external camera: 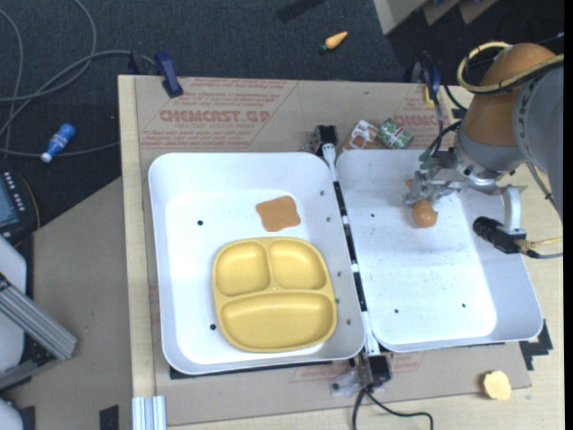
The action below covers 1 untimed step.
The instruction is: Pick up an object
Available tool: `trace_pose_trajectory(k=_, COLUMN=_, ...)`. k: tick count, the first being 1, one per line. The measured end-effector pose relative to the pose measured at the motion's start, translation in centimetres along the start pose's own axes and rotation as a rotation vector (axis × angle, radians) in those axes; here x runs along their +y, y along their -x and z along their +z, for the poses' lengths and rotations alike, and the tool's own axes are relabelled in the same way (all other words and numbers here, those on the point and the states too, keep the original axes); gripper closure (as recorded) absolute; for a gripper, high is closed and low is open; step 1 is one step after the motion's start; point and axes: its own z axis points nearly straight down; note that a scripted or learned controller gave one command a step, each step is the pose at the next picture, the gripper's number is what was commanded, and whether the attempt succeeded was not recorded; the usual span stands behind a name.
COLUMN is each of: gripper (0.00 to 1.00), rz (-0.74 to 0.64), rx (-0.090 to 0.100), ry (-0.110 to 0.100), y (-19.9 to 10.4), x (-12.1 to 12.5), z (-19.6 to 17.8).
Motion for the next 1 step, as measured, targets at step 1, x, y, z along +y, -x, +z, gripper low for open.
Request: trace_pose_trajectory(k=1, gripper=1.00, rz=-0.003, rx=-0.001, ry=0.007, y=-5.79, x=0.48, z=-6.45)
